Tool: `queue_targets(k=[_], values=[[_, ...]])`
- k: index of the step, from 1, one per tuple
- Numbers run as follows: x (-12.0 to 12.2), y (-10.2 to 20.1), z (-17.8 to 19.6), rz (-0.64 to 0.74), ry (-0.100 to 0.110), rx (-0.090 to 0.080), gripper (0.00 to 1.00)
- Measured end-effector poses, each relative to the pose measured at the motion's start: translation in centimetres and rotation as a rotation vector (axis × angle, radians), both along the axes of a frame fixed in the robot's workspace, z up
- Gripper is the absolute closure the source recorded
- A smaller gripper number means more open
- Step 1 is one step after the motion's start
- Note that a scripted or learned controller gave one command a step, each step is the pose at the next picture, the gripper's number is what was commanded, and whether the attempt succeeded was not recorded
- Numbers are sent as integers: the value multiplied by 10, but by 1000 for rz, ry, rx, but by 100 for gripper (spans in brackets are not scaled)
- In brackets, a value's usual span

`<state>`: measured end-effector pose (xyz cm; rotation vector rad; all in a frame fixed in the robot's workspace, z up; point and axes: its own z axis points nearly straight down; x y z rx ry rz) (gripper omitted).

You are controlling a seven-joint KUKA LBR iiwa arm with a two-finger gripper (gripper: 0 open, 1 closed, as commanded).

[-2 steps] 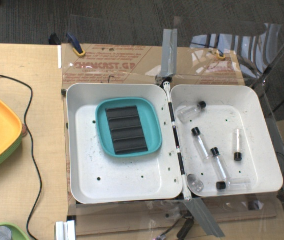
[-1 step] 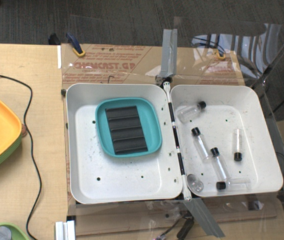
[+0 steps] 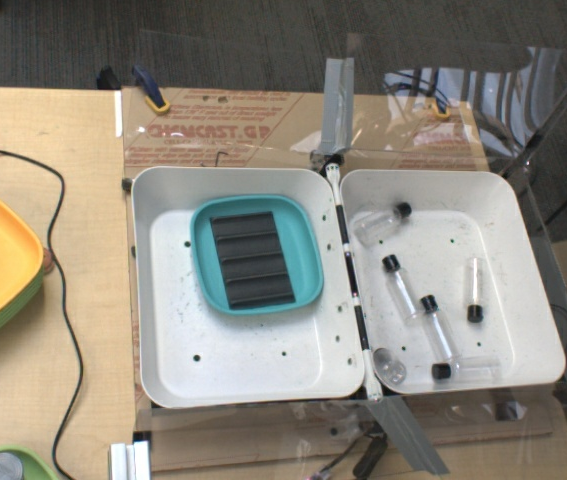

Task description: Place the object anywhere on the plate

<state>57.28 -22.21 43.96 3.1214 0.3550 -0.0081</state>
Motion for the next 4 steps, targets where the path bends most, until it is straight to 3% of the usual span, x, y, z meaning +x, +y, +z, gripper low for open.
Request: queue_targets(k=[4], values=[[71,1,-1,-20,0,1,0]])
